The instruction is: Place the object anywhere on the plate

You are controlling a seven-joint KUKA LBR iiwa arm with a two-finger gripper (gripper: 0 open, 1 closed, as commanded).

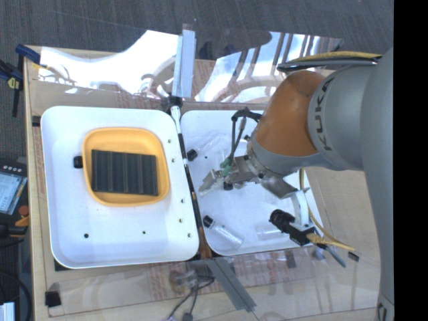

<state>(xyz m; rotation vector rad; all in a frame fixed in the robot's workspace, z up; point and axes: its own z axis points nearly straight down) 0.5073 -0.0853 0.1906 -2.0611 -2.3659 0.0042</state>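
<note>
- The arm (321, 119) reaches in from the right at a low slant. Its grey body and orange band (291, 116) cover the upper right part of the right bin (247, 209).
- The worktop (134, 276) carries the two white bins side by side, their inner rims touching along a nearly upright seam.
- The left bin (60, 186) has bare white floor all round the plate, widest along its lower edge.
- About half of the right bin's floor is open, mostly in its lower left. The wrist hangs over the rest.
- The yellow plate (124, 139) lies flat in the upper middle of the left bin, well apart from the gripper.
- A dark ribbed block (127, 172) rests flat on the middle of the plate, inside its raised rim.
- The gripper (215, 179) points left and downward over the middle of the right bin, near the seam. The view does not show whether it is open or closed, or whether it holds anything.
- One small black piece (192, 155) lies near the seam above the gripper, and another (207, 221) lies below it. Both are on the right bin's floor, apart from the gripper.
</note>
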